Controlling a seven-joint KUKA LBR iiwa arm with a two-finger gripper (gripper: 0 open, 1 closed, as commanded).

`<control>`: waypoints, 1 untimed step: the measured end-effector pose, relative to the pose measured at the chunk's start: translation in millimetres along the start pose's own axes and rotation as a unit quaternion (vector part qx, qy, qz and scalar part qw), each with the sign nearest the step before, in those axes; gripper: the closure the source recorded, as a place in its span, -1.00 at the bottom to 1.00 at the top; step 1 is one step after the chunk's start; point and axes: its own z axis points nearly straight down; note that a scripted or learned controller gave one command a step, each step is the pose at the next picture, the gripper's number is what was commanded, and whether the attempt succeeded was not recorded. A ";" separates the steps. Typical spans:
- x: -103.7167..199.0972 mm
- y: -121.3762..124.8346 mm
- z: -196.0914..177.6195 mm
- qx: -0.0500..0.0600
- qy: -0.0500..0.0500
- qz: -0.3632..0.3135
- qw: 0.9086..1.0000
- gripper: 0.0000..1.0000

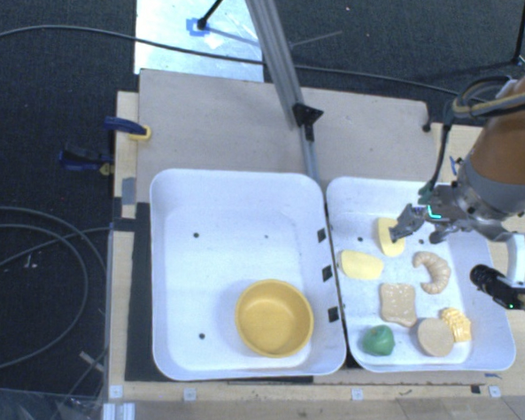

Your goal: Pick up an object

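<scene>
The gripper hangs low in the right-hand shallow white bin, its dark tip touching the small yellow wedge-shaped piece; whether the fingers are apart or closed I cannot tell, the tip is too dark and small. The grey arm with its orange band runs off the frame's edge, so its base is cut off. Just below the wedge lies a pale yellow rounded piece. Beside the wedge, toward the arm, sits a tan croissant-like piece. Further below: a beige toast-like slab, a green round lump, a tan round piece touching a ridged yellow piece. Across the divide, the left-hand white bin holds a yellow bowl
</scene>
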 end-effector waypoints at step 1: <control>-0.1 0.5 -1.0 -0.001 0.000 0.000 1.000 -1.00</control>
